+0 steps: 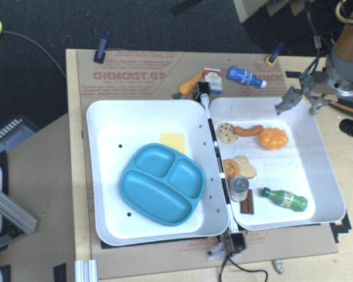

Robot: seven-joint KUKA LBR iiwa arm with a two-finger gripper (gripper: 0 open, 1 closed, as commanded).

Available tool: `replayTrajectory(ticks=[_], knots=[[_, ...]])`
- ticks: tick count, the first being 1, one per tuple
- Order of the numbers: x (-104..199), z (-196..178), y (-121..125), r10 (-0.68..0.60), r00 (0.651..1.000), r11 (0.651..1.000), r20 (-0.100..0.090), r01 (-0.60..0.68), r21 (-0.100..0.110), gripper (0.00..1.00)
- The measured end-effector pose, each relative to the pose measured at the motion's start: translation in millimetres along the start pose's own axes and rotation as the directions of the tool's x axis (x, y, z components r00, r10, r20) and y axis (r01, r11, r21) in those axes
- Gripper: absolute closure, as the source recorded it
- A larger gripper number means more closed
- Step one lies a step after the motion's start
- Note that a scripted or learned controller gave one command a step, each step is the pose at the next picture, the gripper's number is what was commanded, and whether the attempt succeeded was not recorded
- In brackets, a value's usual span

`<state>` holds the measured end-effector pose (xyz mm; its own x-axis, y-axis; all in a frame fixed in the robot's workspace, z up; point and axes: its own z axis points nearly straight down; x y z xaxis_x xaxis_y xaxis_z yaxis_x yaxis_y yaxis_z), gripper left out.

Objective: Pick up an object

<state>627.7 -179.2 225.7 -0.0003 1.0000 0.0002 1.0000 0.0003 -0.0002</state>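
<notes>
L bin [106, 122]: blue tray [162, 184]; R bin [323, 157]: maybe pumpkin [273, 138].

A blue divided plate [162, 184] and a yellow slice [173, 140] are being carried by the left bin [100, 157]. A cookie [226, 132], sausage [247, 130], orange pumpkin [273, 138] and green bottle [284, 198] are being held by the right bin [323, 175], whose far right corner is being overhung by the gripper [300, 98].
</notes>
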Motion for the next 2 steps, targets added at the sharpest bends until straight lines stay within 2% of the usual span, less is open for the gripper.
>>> replayTrajectory(ticks=[1,2], knots=[[-23,79,-17,0.001,1.0,1.0,0.0,-0.001,0.002,0.0],[13,136,-20,0.0,1.0,1.0,-0.001,0.0,0.002,0.0]])
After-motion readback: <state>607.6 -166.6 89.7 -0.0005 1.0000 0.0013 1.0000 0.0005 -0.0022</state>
